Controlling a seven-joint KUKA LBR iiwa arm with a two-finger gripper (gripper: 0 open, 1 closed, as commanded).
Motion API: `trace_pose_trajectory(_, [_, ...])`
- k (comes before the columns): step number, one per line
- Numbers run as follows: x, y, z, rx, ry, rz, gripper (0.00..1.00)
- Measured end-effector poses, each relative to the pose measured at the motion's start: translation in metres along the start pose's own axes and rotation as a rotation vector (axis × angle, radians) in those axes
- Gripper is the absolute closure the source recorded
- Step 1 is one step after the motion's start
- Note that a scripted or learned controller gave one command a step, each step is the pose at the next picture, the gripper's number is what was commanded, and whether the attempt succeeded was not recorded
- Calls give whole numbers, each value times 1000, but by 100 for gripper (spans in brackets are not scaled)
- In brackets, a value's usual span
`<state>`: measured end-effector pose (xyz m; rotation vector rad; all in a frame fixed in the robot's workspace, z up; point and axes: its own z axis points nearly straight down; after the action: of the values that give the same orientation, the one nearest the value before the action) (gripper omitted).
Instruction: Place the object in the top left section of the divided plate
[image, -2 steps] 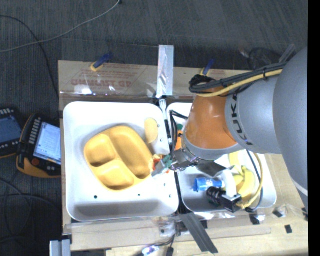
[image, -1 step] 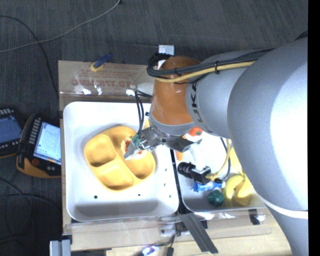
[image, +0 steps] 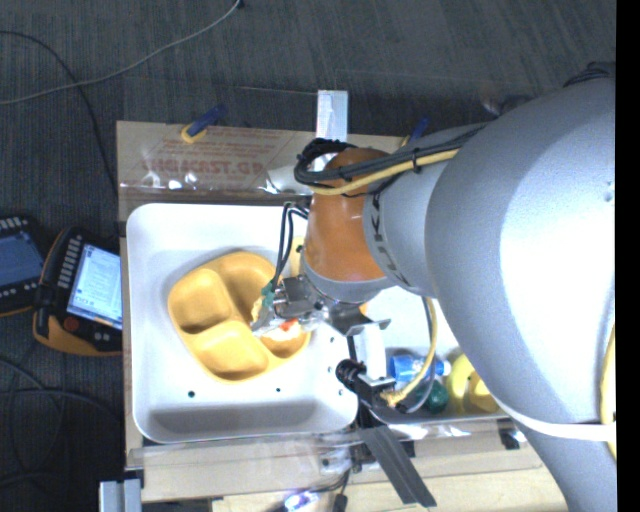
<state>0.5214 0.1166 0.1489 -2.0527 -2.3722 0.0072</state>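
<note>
A yellow divided plate lies in the left white bin, turned at an angle. My gripper hangs low over the plate's right edge, below the orange wrist band. A small orange-red thing shows just under the gripper, in the plate's right-hand section. Whether it is held or resting on the plate cannot be made out. The plate's other sections show bare yellow.
The grey arm covers most of the right bin. At that bin's near side lie a blue object, a green one and a yellow one. A handheld pendant sits left of the bench.
</note>
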Motion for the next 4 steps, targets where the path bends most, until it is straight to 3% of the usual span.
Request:
trace_pose_trajectory(1, [60,-24,-8,0,-2,-37,100])
trace_pose_trajectory(2, [80,-19,37,-21,0,52,100])
trace_pose_trajectory(3, [29,-34,23,-7,5,114,100])
trace_pose_trajectory(4, [32,-34,5,-2,0,79,100])
